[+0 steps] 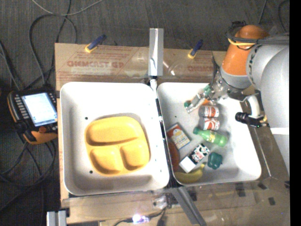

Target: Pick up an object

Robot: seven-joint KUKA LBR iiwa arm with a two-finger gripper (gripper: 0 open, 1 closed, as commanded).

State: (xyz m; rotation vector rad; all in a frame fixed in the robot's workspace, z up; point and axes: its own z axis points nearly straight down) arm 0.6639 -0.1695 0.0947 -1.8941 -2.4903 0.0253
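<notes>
While the arm (263, 79) reaches in from three o'clock, its gripper (200, 99) hangs low over the upper part of the right bin (244, 166), near that bin's eleven o'clock corner. How far the claw stands open cannot be told from this slanted view, and nothing is seen between its tips.

Camera view, right bin: two small red-and-white cans (210, 117) lie stacked just at five o'clock of the gripper, the upper one close beside it. Below them a green bottle (211, 136) lies on its side. At its seven o'clock lies a black-and-white spotted carton (194, 157), with a dark green cup (215, 160) just to its right. A banana (190, 175) rests against the bin's six o'clock wall. A red and blue packet (178, 136) lies near the bin's nine o'clock wall.

Camera view, left bin (70, 140): a yellow compartment tray (117, 144) lies flat at the centre.

A handheld pendant with a lit screen (35, 109) sits on the floor at nine o'clock of the bench.
</notes>
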